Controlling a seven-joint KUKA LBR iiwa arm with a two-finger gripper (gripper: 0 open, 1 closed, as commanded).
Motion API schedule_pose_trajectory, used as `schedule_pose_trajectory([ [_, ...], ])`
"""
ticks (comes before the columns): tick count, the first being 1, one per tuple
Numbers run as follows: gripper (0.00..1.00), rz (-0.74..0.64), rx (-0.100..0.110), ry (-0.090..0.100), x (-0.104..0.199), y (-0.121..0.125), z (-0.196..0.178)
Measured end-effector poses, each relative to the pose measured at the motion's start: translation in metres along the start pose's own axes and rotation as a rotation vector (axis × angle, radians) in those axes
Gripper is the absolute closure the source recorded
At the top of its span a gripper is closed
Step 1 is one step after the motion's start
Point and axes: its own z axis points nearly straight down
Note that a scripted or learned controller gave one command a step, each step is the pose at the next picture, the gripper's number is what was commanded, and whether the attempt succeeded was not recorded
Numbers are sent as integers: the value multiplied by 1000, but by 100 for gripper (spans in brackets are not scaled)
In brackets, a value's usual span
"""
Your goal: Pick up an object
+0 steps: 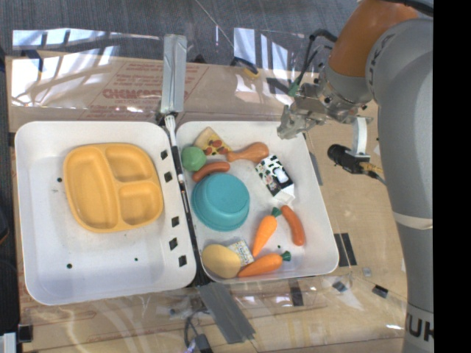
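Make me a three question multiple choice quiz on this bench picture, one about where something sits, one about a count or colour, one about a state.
1. Where is the yellow divided tray?
A. in the left bin
B. in the right bin
C. on the bench outside the bins

2. How many carrots lie in the right bin?
A. one
B. two
C. four

3. How does the teal bowl sit?
A. upright, opening up
B. tipped on its side
C. upside down

Answers:
1 A, the tray lies in the left bin.
2 B, one carrot lies beside the bowl and another carrot at the bin's near edge.
3 A, its hollow inside faces the camera.
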Motion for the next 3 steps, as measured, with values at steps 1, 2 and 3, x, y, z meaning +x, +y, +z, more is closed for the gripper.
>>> schedule_pose_trajectory([
  [1, 100, 9, 1, 1, -5, 1, 26],
  [2, 100, 37, 1, 1, -3, 2, 51],
  [3, 100, 28, -3, 1, 0, 4, 51],
])
